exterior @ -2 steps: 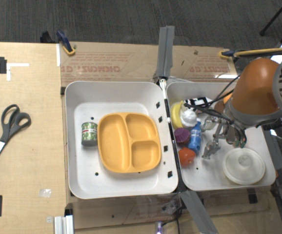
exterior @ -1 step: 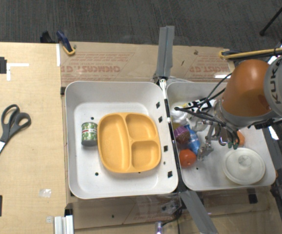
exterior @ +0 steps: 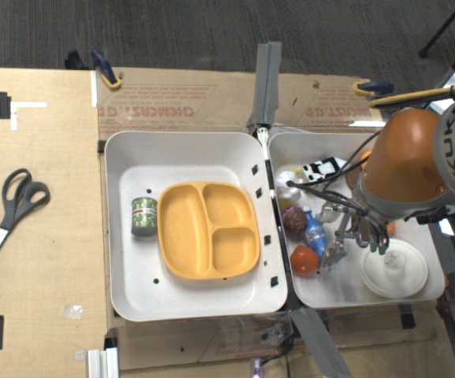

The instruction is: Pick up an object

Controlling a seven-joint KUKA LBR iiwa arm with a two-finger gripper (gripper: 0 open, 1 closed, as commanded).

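The right bin holds a red ball, a small blue bottle-like item, a dark purplish ball, a black-and-white item at the back and a white round lid-like dish. My gripper hangs low in this bin under the orange wrist band. It sits just right of the blue item and the red ball, and left of the white dish. Part of the bin's middle is hidden by the arm.
In the left bin lie a yellow divided plate and a small green can on its side to the plate's left. Scissors rest on the bench at far left. Cardboard lines the back edge.
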